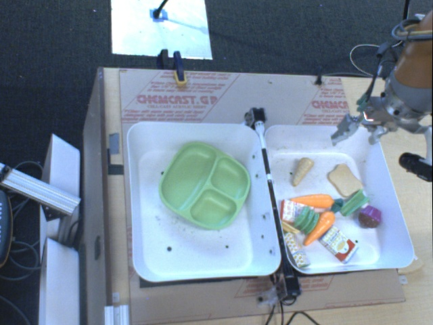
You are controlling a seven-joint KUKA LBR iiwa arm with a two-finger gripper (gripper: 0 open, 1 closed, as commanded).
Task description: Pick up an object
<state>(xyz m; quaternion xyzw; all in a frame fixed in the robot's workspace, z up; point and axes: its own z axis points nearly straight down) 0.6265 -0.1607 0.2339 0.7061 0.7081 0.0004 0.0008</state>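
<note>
My gripper (pixel 357 130) hangs above the back edge of the right bin (pixel 389 202), open, with nothing between its two spread fingers. Below it in that bin lie a pale cone-shaped piece (pixel 302 170), a slice of toy bread (pixel 344 179), two orange carrots (pixel 315 201) (pixel 319 227) with green tops, a purple piece (pixel 369 216), a red and white packet (pixel 338 244), a red packet (pixel 292 212) and a silvery wrapped item (pixel 295 251). The bread slice is the closest to the gripper, a little in front of it.
The left bin (pixel 145 249) holds a green divided plate (pixel 204 185). A black divider bar (pixel 267 181) runs between the bins. Cables and the arm's wrist (pixel 413 80) occupy the upper right. A clamp (pixel 178 70) sits at the bench's back edge.
</note>
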